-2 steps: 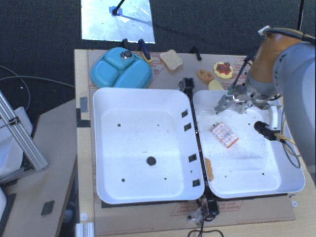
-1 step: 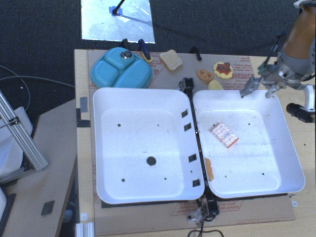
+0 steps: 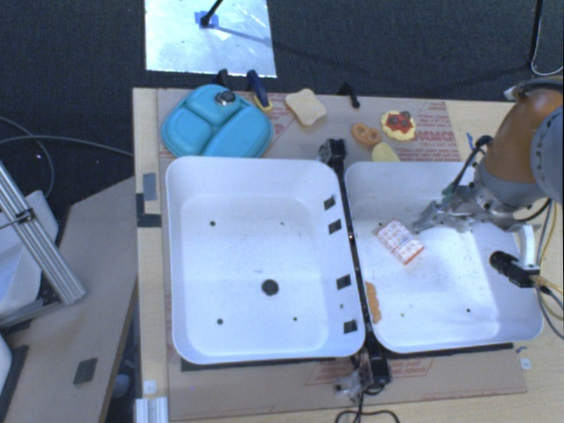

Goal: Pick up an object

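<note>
**Pincer low in the right bin, beside the patterned packet**

The arm (image 3: 529,152) enters from the right of the frame, its orange band above the grey wrist. The pincer (image 3: 434,219) sits low over the right bin (image 3: 520,324), its fingers pointing toward frame left. The fingers appear slightly spread, with nothing between them. Their tips stand just beside the small patterned packet (image 3: 400,241), which lies flat on the bin floor in the bin's upper left part; whether they touch it cannot be told.

A small orange piece (image 3: 373,302) lies against the right bin's left wall, lower in the frame. The left bin (image 3: 189,324) holds a dark round spot (image 3: 270,287) near its middle.

On the table (image 3: 264,393) above the bins, from frame left to right: a blue compartment tray (image 3: 216,123), a toast slice (image 3: 306,107), a pretzel-shaped piece (image 3: 366,134), a round piece with a red topping (image 3: 398,124), and a pale yellow piece (image 3: 384,153) at the right bin's upper rim. A shiny square sheet (image 3: 209,23) lies on the dark floor at the upper left of the frame.
</note>
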Motion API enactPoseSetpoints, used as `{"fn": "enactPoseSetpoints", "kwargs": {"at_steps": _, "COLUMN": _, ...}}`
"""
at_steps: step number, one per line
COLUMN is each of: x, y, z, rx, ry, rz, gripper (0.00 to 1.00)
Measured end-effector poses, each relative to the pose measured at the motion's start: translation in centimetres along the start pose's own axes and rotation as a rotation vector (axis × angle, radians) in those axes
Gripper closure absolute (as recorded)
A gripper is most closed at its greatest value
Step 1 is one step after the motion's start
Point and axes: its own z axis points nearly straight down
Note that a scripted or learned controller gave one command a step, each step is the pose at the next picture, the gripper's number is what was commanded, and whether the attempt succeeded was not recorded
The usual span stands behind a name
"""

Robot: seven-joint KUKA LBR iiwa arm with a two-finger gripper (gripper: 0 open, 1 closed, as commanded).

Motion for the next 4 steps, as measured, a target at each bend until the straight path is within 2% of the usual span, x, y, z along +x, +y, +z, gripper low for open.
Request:
{"fn": "enactPoseSetpoints", "kwargs": {"at_steps": 1, "x": 0.8, "y": 5.9, "z": -0.6, "rx": -0.009, "ry": -0.002, "rz": -0.008, "gripper": 0.00}}
{"fn": "enactPoseSetpoints", "kwargs": {"at_steps": 2, "x": 0.7, "y": 5.8, "z": -1.8, "rx": -0.011, "ry": -0.004, "rz": -0.009, "gripper": 1.00}}
{"fn": "enactPoseSetpoints", "kwargs": {"at_steps": 3, "x": 4.8, "y": -4.9, "z": -1.2, "rx": 0.010, "ry": 0.004, "rz": -0.002, "gripper": 1.00}}
{"fn": "enactPoseSetpoints", "kwargs": {"at_steps": 4, "x": 20.9, "y": -0.4, "z": -11.0, "rx": -0.014, "ry": 0.008, "rz": -0.023, "gripper": 1.00}}
